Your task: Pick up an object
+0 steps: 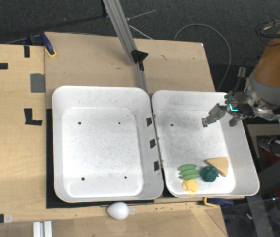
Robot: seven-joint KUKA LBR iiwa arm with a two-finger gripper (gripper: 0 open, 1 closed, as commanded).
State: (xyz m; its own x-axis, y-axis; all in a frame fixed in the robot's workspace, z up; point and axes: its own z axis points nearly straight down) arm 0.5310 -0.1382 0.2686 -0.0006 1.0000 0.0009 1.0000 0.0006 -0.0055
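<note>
Objects are sitting at the near end of the right bin (238, 147): a yellow piece (190, 185), a green pod (189, 171), a teal lump (209, 174) and a tan wedge (219, 165). You are watching the approach step; your next move needs a descent nearer. Farther back, the gripper (223, 116) is hovering, jaws apart, holding nothing. The left bin (61, 132) is lying alongside.

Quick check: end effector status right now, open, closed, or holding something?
End effector: open, holding nothing, above the right bin, apart from the toys near its front edge.
</note>
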